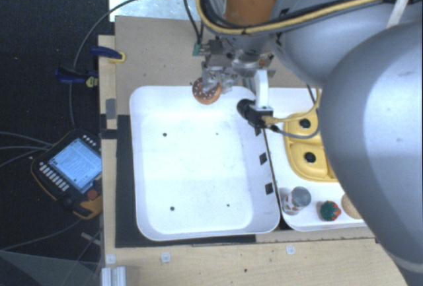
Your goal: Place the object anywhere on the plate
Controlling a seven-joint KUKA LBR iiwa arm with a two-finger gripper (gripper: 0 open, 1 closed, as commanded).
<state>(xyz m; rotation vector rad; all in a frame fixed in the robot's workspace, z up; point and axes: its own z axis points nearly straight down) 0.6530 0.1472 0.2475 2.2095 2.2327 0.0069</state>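
The hand [213, 83] sits over the left bin's [192, 212] far edge, at a brown round object [206, 92]; yellow tray [309, 149] in right bin.

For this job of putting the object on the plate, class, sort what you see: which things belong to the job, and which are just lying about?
Belongs to the job:
gripper
small round brown object just under it, at the left bin's far edge

Just lying about:
yellow holed tray, right bin
small grey cup
green and red item
handheld pendant, off the bench

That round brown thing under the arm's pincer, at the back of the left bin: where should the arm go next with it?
Probably a short sideways carry toward the right bin, where a yellow plate lies. The pincer sits right over the brown round thing at the back edge of the left bin. Whether it truly grips it, I cannot tell.
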